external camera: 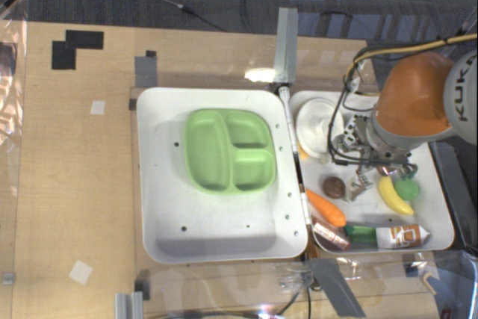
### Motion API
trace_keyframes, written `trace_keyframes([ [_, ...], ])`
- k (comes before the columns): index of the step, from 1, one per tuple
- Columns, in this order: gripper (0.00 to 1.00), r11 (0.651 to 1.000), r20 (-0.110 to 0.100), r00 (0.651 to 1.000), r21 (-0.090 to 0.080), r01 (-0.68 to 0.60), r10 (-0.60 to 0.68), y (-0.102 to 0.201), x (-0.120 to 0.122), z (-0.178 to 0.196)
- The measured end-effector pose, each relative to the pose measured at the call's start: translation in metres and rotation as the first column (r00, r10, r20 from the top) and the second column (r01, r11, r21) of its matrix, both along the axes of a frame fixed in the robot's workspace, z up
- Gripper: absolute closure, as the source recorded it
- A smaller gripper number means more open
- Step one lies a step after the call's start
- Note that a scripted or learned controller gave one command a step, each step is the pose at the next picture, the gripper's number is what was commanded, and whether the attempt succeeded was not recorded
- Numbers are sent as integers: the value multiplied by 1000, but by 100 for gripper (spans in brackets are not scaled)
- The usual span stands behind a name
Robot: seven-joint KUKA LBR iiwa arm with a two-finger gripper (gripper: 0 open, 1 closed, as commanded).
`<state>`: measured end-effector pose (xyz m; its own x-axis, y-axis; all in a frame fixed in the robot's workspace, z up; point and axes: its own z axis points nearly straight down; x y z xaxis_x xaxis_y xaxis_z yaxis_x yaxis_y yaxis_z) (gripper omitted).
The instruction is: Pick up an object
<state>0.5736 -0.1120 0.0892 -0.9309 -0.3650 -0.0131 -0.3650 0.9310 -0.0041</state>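
The right bin (441,224) holds several objects: a brown round piece (334,187), an orange carrot (327,208), a yellow banana (393,196) with a green piece (409,189) beside it, a bottle with a green cap (388,236) and a brownish piece (331,236) at the front edge. My gripper (361,181) hangs low over the bin's middle, just right of the brown round piece and left of the banana. I see nothing held in it. The orange wrist band (411,97) covers the bin's back right.
A white bowl (317,128) stands at the back left of the right bin. The left bin (160,183) holds a green divided plate (228,151). Cables loop around the wrist. A metal post (286,48) stands behind the bins.
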Motion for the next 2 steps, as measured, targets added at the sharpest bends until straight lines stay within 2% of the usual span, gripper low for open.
trace_keyframes([
  [1,0,999,0,999,-5,53,-53,-76,-2,34],
  [2,0,997,1,997,-2,83,-83,-76,-24,0],
])
